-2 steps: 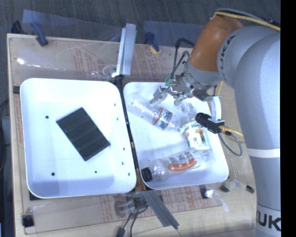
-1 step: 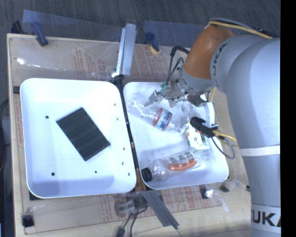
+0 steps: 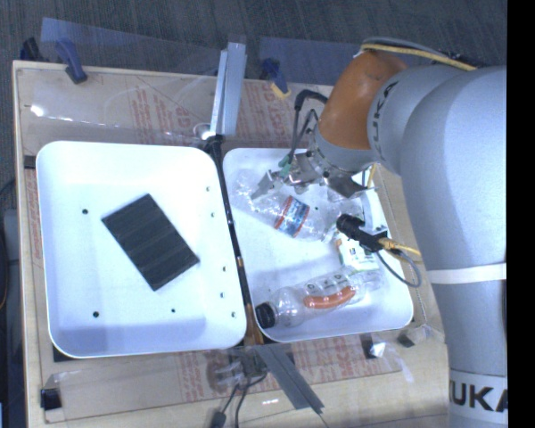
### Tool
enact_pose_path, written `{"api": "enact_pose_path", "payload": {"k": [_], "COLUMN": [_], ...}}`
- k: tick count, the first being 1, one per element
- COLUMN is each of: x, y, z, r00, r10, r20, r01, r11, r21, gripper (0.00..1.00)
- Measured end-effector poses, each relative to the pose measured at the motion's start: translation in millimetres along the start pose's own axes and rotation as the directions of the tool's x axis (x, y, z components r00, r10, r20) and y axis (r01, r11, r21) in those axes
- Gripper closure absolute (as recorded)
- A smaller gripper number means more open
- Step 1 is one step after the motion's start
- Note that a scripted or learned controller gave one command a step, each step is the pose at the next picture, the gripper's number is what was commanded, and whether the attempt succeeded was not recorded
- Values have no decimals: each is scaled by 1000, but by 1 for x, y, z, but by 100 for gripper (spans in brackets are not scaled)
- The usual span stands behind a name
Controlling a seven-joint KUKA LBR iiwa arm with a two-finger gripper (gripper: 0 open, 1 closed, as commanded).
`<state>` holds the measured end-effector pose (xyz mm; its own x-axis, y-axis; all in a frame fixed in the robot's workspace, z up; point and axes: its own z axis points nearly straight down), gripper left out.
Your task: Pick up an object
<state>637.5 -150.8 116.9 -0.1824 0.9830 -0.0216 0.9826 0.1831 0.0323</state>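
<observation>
Camera view: two bins [image 3: 53,239]; one dark pad [image 3: 150,241]; two clear bottles [image 3: 290,212].

Two shallow white bins stand side by side: the left bin [image 3: 62,239] and the right bin [image 3: 259,266]. The left bin holds one dark ribbed rectangular pad [image 3: 150,241]. The right bin holds two clear plastic bottles, one with a red-and-blue label [image 3: 290,214] and one with a black cap [image 3: 312,297].
</observation>
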Motion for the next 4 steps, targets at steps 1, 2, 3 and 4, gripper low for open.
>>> {"api": "enact_pose_path", "payload": {"k": [1,2,3,4], "x": [36,33,46,10], "y": [-13,-40,-32,-38], "z": [21,24,15,-3], "r00": [1000,998,951,811], "r10": [-4,53,311,585], "r20": [-17,-21,-10,2], "r01": [5,-52,-310,-584], "r11": [1000,998,950,810], "r21": [30,38,40,43], "gripper": [0,0,0,0]}}
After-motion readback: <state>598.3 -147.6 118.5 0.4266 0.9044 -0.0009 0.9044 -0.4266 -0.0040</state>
